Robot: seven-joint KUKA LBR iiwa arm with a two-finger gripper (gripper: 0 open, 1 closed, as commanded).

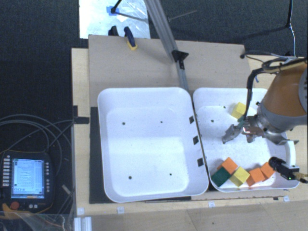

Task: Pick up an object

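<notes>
We are looking down on a tan bench (144, 61) carrying two shallow white bins side by side. The left bin (149, 143) is lying next to the right bin (211, 114), which is holding the blocks. The grey arm with its orange band (284, 97) is reaching in from the right and hanging over the right bin, its gripper (236, 131) pointing left above the bin floor; we cannot tell how the tool is set. A yellow block (237, 110) is sitting just above the gripper, apart from the rest. Along the bin's near edge a cluster is lying close together: an orange block (229, 165), a dark green block (220, 177), a second yellow block (239, 176) and two more orange blocks (262, 172). A handheld pendant (25, 179) is glowing on the dark floor at the left; its screen text is too small for us to read.
</notes>
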